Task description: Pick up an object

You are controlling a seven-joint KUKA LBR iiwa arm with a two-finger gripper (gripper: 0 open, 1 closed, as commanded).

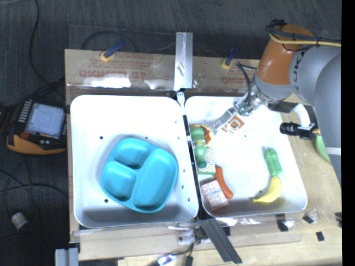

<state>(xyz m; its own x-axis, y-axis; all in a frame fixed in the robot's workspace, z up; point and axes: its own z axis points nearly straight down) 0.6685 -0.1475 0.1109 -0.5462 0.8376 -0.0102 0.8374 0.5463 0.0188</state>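
**Pick status: approach in progress, no object secured**

You should treat the pick as not yet made. All candidate objects lie on the floor of the right bin (288,165): a banana (269,192) and a green vegetable (272,162) toward the right side, an orange carrot-like piece (223,183) and a small packet (212,194) near the divider, and a cluster of green and orange items (199,143) against the left wall. The left bin (83,148) holds a blue sectioned plate (138,173).

The gripper (213,127) reaches into the upper part of the right bin, its tip just beside the cluster. You cannot tell from this view whether it is spread or closed, and nothing is visibly gripped. Remaining: grasp and lift.
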